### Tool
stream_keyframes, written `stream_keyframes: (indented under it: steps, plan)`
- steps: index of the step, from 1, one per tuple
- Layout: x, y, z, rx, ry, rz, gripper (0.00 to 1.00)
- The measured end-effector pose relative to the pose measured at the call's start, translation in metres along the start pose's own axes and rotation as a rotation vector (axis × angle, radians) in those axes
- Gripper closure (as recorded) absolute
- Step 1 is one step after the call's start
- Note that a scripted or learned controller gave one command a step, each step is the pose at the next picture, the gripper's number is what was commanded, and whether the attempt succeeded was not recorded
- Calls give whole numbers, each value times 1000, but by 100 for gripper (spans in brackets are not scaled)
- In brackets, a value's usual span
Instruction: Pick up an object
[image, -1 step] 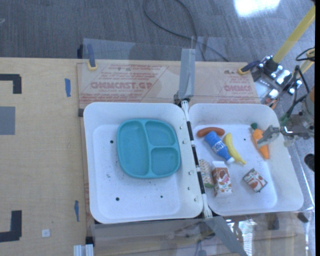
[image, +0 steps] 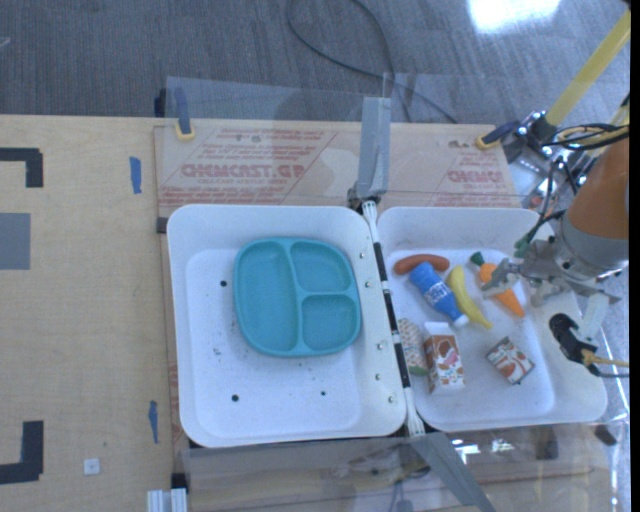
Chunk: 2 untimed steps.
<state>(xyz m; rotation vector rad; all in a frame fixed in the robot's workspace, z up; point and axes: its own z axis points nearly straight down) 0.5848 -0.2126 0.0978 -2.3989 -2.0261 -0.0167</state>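
No object is lifted yet — the gripper (image: 512, 275) is lowered at the carrot (image: 510, 298), 3 o'clock in the right bin (image: 575, 400); finger state cannot be told — pick outstanding.

We seem to be looking at a robotics lab: a plywood bench (image: 80, 300) marked with blue tape strips (image: 135, 175), two white bins (image: 200, 300) set side by side, loose black cables (image: 340, 50) across grey carpet (image: 100, 50), and clear acrylic panels (image: 270, 100) around the setup.
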Motion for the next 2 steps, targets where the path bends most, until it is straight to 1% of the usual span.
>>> stream_keyframes:
  steps: [1,2]
  plan:
    - [-1,0,-10,0,-5,-1,100]
    - [61,30,-106,4,-10,46,100]
